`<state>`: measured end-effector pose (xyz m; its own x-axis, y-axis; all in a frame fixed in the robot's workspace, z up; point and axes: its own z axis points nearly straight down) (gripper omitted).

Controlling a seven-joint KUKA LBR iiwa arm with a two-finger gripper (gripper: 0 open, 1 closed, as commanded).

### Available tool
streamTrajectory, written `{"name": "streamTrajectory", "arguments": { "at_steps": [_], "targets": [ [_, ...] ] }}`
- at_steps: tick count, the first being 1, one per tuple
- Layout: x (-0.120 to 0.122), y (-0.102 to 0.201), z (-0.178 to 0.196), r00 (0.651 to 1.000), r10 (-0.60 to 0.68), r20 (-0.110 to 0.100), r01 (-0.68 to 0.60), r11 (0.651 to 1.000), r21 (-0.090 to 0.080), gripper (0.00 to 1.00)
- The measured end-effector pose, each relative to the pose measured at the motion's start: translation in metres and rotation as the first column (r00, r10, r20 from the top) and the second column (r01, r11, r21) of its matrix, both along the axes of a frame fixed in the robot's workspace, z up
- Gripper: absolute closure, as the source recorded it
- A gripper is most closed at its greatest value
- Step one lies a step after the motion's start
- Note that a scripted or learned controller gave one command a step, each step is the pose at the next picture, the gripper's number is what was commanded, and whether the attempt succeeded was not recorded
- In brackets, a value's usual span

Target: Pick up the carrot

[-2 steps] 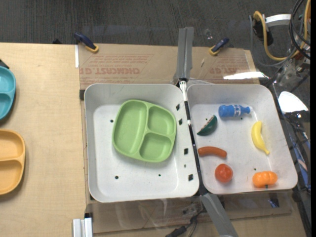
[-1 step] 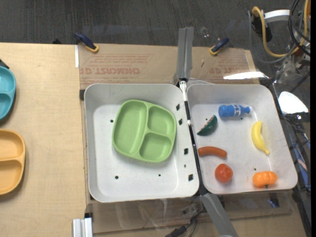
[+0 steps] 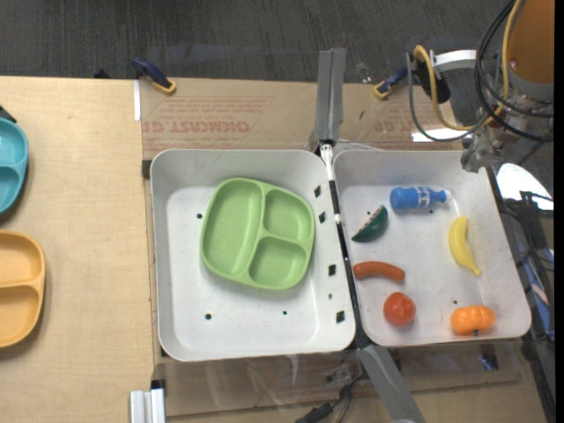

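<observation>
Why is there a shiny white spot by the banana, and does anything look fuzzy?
In the camera view, glare brightens the right bin's wall just right of the banana; the toys and the green plate look sharp with soft, faint shadows; the arm at top right is a little blurred.

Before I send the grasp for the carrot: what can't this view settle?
- End effector: small and lost among cables at the right bin's far right corner; finger state unreadable.
- Arm: cut off by the top and right edges.
- Carrot: small, with no visible green top.
- Teal plate and orange plate: cut by the left edge.
</observation>
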<state>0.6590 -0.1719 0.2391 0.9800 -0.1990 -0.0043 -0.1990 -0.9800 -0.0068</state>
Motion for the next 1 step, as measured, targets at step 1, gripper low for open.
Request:
{"name": "streamTrajectory", "arguments": {
  "at_steps": [1],
  "targets": [
    [-0.0535, -0.0388, 0.0948, 0.999, -0.054, 0.006, 0.054, 0.999, 0.001, 1.0]
  ]
}}
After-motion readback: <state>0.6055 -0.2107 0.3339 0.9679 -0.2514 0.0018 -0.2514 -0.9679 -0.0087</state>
